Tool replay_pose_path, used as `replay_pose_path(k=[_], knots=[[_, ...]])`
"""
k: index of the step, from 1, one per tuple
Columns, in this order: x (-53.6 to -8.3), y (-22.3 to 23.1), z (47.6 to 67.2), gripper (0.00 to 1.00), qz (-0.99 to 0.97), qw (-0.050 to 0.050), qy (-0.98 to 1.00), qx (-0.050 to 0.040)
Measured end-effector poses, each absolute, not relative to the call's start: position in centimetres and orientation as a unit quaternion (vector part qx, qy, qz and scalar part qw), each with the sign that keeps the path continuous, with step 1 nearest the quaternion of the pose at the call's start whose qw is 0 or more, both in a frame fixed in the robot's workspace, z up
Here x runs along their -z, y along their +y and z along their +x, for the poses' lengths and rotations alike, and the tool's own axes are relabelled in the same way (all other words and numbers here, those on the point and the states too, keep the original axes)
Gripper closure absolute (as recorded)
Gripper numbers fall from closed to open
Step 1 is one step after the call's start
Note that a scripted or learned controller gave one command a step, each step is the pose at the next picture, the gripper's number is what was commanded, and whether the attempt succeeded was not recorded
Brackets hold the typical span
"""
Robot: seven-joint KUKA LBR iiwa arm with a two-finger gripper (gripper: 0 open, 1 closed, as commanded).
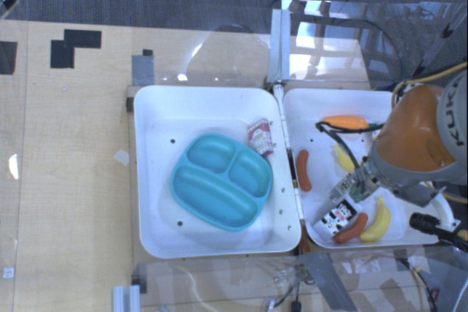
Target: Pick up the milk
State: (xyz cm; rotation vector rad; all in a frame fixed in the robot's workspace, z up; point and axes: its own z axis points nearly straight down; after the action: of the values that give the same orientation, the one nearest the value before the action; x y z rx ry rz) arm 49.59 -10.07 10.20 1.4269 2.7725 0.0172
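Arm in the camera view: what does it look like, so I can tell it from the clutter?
The arm is grey with a broad, rounded orange band above the wrist. Dark cables loop beside it, and its gripper is small, grey and metallic with greenish parts.

Arm: part of large dark lettering showed on the orange band at the right edge, cut off and not readable.
Milk carton: carried a black-and-white cow-patch print; any wording was too small to read.
Red packet: bore a pale printed design, its text too blurred to make out.
Bench: carried black square markings, with no letters or numbers.
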Motion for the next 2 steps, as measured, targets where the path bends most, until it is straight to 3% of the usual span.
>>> replay_pose_path(k=[1, 2], knots=[[-18.53, -0.77, 48.85, 1.0, 0.538, 0.003, 0.843, -0.002], [-18.51, -0.79, 48.84, 0.0, 0.538, 0.003, 0.843, -0.0018]])
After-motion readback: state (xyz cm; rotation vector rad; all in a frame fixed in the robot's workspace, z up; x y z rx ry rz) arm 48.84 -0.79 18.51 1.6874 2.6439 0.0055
